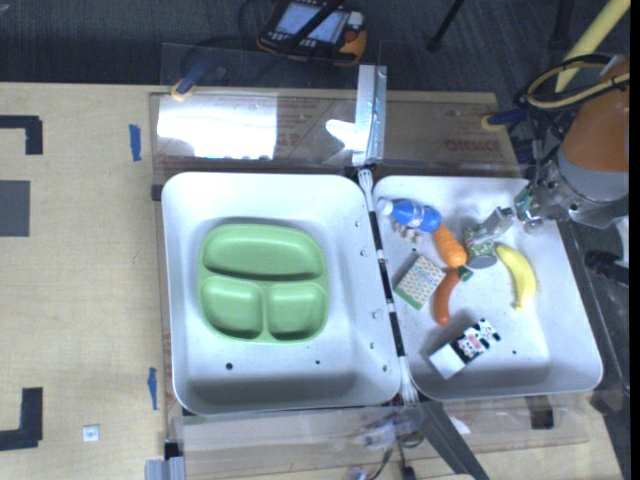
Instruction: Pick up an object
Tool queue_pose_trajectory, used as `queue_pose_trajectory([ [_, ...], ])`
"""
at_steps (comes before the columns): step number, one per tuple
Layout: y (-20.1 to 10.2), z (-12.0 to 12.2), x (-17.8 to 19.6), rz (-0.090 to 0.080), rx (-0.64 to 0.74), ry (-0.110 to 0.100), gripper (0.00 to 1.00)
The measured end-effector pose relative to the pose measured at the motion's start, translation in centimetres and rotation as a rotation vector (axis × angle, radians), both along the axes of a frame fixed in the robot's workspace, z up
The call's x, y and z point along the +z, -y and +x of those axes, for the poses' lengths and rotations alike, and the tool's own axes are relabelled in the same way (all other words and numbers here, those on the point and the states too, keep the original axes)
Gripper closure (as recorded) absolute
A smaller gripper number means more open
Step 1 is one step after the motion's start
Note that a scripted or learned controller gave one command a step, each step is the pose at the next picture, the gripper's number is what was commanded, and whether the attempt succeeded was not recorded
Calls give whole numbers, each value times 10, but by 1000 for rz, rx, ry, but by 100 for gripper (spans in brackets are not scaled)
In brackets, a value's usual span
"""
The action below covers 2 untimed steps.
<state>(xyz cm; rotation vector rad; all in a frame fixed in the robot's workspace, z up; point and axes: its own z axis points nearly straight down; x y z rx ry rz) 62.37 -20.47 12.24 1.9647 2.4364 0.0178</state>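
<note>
The tool [484,236] hangs low in the right bin [560,363], its tip just beside the carrot [452,247] and left of the banana [517,273]. Whether it is open or closed cannot be told; the tip is small and blurred against the clutter. A second orange piece [443,301] lies below the carrot, next to a checked card [420,281]. A blue-and-white bottle [412,214] sits near the bin's top left, its label unreadable. A black-and-white box [464,347] lies toward the front; its print is too small to read. The left bin [190,368] carries a green divided tray [264,280]. The arm [590,158] is cut off at the right.
</note>
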Motion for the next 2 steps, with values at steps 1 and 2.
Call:
queue_pose_trajectory([
  [1,8,-19,-34,8,174,-8,0],
  [2,11,-17,-21,2,172,0,100],
])
